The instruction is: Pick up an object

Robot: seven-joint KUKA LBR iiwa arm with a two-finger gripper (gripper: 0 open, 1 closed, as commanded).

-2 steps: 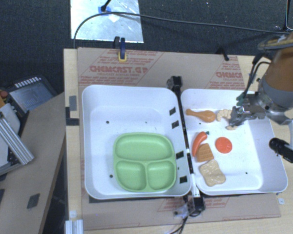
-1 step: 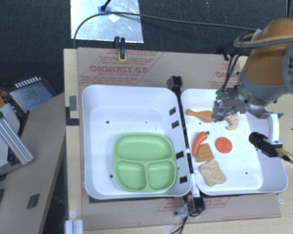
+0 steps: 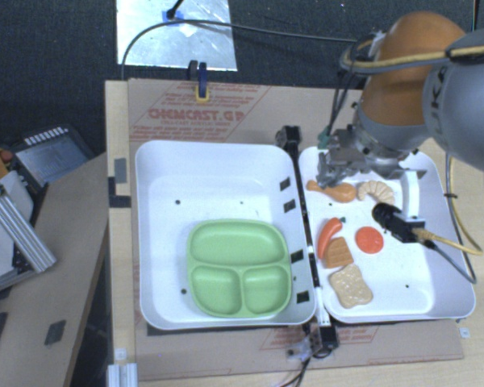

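Orange food piece [image 3: 336, 191]: lies near the back left corner of the right bin [image 3: 444, 297], just below the gripper [image 3: 336, 170]; you cannot tell whether the gripper is released or clenched. Beside it you see a pale croissant-shaped piece [image 3: 377, 189]; toward the front, a red pepper [image 3: 329, 230], a red disc [image 3: 369, 239] and a bread slice [image 3: 351, 286]. The left bin [image 3: 161, 216] holds a green divided plate [image 3: 226, 244].
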